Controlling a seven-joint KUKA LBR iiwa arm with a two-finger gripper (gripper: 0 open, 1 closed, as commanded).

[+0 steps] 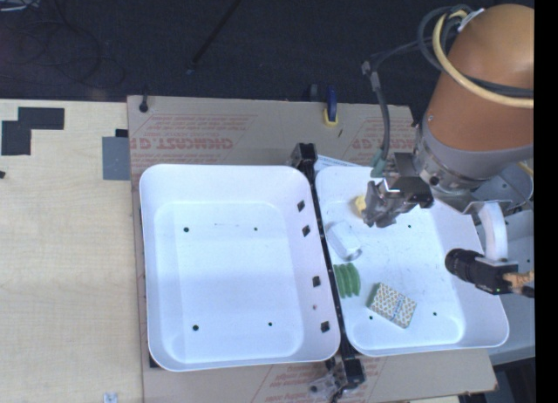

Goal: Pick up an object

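Yellow object (358, 206) lies in the right bin (436, 340), just beside the gripper (380, 215). Finger state cannot be told. Step: approach; next move likely calls for closing on it.

The worktop (61, 244) is pale wood, carrying a brown cardboard sheet (227, 135) with red print. Two shallow white bins sit side by side on that sheet, touching along a black clipped seam. The right bin (436, 327) lies directly beneath the gripper (381, 211); the left bin (227, 262) lies well out to the gripper's far side from the arm. Dark patches (35, 126) mark the bare wood beyond the left bin, far from the gripper.
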